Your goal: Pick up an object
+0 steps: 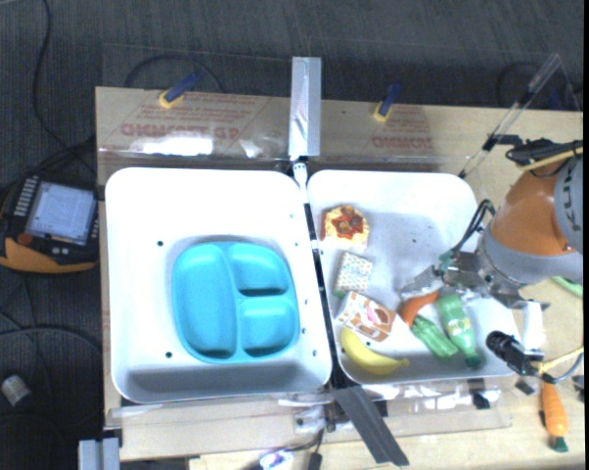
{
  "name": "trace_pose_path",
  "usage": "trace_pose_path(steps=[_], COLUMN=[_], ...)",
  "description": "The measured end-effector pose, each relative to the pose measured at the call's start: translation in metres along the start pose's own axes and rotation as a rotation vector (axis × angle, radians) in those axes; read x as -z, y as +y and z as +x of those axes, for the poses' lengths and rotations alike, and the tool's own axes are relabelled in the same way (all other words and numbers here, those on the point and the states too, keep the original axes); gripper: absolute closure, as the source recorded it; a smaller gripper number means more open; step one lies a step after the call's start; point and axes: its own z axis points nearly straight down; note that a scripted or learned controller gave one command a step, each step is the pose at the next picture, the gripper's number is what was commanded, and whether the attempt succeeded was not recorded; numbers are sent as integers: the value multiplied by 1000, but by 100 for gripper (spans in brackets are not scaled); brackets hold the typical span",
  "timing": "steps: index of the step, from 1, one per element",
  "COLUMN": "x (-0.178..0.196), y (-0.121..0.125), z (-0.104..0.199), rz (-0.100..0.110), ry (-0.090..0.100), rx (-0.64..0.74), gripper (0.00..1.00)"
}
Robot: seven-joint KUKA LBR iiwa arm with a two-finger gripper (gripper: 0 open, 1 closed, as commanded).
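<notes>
2 shallow white bins sit side by side on the bench. The left bin holds a blue divided tray with 3 compartments. The right bin holds a pizza-slice toy near its upper left, a small patterned packet below it, a white snack packet lower still, and a banana along the front wall. To the right of these lie an orange carrot-like piece and 2 green bottles side by side, touching or nearly so. The arm reaches in from the right, its gripper low over the right bin, just above the carrot-like piece and the green bottles. Whether the claw is released or clenched cannot be told from this angle, and nothing is clearly seen between its tips. Another carrot lies outside the bins at the lower right.
</notes>
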Motion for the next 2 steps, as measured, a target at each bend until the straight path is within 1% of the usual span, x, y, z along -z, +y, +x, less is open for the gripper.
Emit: trace_pose_path(steps=[1, 2], x=[9, 115], y=[0, 55], z=[-2, -1], rz=[-3, 9], ry=[-6, -14], rx=[-1, -17], gripper=[100, 100])
